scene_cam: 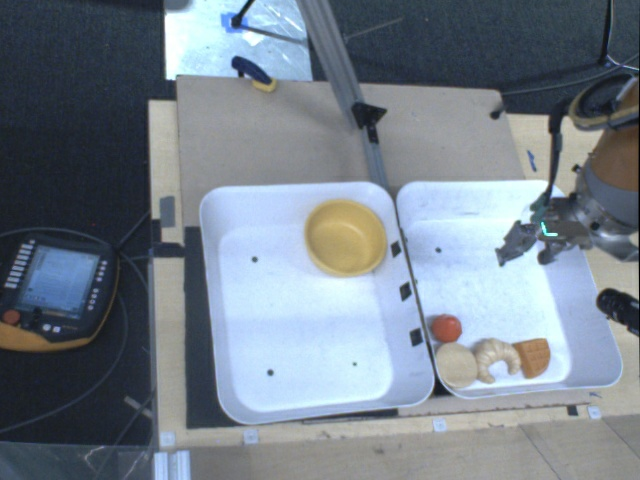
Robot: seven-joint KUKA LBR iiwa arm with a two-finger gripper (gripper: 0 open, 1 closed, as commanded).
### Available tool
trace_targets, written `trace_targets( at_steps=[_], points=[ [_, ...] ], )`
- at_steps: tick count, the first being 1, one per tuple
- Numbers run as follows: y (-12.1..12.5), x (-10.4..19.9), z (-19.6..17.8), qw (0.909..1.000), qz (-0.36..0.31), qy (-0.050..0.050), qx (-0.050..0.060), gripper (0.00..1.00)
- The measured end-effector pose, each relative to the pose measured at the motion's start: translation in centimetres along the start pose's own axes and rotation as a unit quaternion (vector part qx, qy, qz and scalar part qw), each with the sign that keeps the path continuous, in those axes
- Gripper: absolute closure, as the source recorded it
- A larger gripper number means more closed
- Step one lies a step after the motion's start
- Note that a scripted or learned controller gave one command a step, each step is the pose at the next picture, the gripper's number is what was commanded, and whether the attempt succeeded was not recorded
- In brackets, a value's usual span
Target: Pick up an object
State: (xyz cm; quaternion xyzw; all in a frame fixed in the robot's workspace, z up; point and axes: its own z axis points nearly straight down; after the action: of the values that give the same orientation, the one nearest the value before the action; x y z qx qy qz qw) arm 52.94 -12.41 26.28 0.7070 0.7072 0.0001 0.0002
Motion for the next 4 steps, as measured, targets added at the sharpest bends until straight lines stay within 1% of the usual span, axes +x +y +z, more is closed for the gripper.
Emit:
trace_targets(
  at_steps=[1, 2, 3, 4],
  points=[
    [0.0, 0.0, 0.0, 1.0000, 0.000, 0.000, 0.000, 0.00],
    [-0.5, 0.2, 4.3, 1.0000, 0.000, 0.000, 0.001, 0.00],
    [-0.2, -0.6, 8.9, 1.0000, 0.001, 0.000, 0.002, 0.00],
    [0.5, -1.2, 14.0, 1.0000, 0.000, 0.000, 0.002, 0.00]
  ],
)
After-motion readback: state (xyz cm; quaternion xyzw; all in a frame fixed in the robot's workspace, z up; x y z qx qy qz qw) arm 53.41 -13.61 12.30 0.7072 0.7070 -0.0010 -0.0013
